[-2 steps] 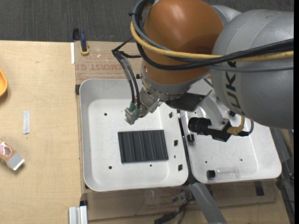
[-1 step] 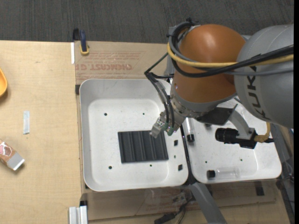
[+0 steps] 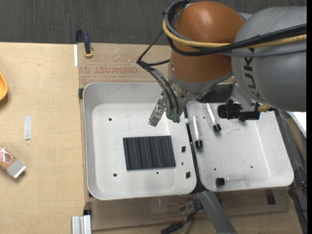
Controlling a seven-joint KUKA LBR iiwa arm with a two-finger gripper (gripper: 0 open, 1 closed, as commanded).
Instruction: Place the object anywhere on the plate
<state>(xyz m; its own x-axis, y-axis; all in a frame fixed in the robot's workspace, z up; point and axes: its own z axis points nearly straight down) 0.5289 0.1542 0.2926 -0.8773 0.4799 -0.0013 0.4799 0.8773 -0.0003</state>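
A dark ribbed rectangular plate (image 3: 148,152) lies flat in the left bin (image 3: 97,130), near its front. My gripper (image 3: 165,114) hangs over the back right part of that bin, above and behind the plate's far right corner, close to the wall between the bins. A small green bit shows at its tip; I cannot tell if anything is held. In the right bin (image 3: 263,150) lie two white markers with black caps, one (image 3: 194,130) along the divider and one (image 3: 213,118) further back. A clear tube with a black cap (image 3: 233,181) rests near that bin's front edge.
The arm's orange band (image 3: 204,38) and grey body cover the back of the right bin. Two small black pieces (image 3: 183,149) lie right of the plate. On the tan bench to the left are a grey strip (image 3: 27,128), a brown-and-white packet (image 3: 10,162) and an orange item (image 3: 2,87).
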